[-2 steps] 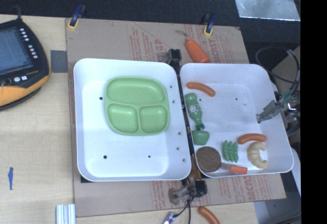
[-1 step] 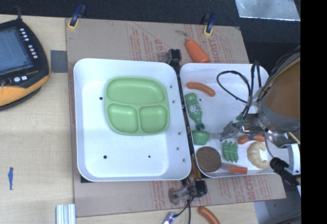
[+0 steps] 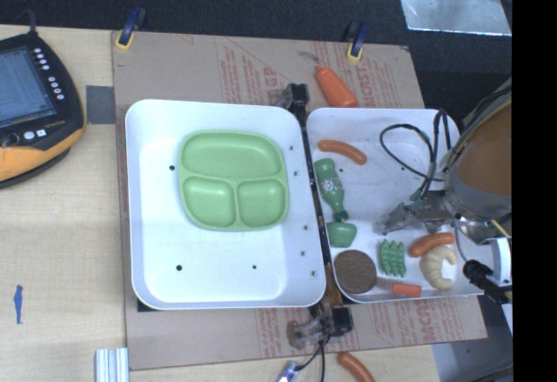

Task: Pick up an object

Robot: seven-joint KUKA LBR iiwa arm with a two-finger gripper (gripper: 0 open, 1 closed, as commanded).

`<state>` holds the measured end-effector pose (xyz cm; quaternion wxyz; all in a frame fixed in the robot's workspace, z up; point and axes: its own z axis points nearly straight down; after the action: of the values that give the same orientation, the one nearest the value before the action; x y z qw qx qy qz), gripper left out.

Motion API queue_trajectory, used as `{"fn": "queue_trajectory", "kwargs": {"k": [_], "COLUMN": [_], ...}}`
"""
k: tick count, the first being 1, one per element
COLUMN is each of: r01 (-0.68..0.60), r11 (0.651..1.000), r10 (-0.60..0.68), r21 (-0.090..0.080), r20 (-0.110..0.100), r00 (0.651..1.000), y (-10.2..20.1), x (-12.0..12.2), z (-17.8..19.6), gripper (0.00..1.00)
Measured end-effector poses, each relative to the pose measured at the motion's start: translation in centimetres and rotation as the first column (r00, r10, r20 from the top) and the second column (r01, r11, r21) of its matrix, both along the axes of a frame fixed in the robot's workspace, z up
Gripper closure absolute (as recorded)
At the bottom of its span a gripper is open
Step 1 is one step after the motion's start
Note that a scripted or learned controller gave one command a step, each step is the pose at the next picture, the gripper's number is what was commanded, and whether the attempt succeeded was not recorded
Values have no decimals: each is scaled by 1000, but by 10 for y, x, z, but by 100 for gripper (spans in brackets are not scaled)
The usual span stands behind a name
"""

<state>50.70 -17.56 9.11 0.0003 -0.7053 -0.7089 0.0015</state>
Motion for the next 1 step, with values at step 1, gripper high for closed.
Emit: {"fn": "queue_trajectory", "kwargs": {"k": [1], "r01": [-3], "r11": [1000], "r10": [3], "r21": [1], "r20": [0], "r00": [1000], "y": [6], "x": [-31], "z": [0], "gripper": [0]}}
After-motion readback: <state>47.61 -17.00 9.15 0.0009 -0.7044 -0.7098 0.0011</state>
